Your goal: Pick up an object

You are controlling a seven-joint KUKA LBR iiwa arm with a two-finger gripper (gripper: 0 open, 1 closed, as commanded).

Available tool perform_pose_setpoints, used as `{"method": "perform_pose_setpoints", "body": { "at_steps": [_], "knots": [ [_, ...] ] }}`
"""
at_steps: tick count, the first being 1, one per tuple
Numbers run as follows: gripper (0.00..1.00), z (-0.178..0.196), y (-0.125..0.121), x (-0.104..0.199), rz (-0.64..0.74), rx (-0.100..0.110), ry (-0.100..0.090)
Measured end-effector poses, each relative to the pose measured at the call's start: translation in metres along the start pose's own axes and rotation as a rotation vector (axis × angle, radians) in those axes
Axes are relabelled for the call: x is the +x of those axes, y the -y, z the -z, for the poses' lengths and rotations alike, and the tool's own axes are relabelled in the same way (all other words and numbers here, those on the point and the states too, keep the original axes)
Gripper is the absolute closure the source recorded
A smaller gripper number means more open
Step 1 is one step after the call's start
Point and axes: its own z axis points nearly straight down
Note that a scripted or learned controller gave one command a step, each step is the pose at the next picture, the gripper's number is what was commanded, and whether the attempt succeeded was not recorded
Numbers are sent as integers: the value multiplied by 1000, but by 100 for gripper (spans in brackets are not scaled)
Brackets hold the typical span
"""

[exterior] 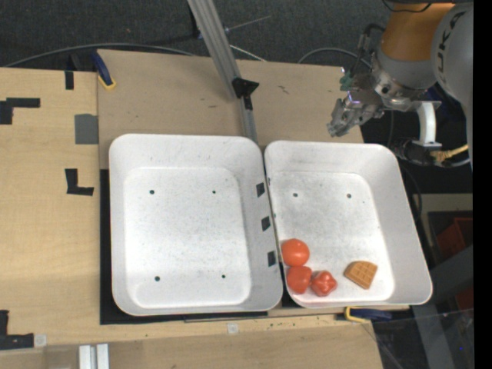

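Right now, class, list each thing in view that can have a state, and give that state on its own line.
End effector: raised above the bench, behind the right bin's far rim.
Orange ball: at rest in the right bin.
Two red fruits: at rest, side by side.
Waffle piece: lying flat, apart.

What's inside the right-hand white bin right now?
The right bin holds three red pieces and an orange waffle-like piece; nothing covers them.
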Motion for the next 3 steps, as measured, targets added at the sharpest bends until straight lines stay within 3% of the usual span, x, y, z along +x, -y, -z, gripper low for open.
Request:
{"method": "perform_pose_setpoints", "body": {
  "at_steps": [2,3],
  "knots": [
    [100,-2,7,102,1,2,-1],
    [100,-23,19,147,0,4,0]
  ]
}}
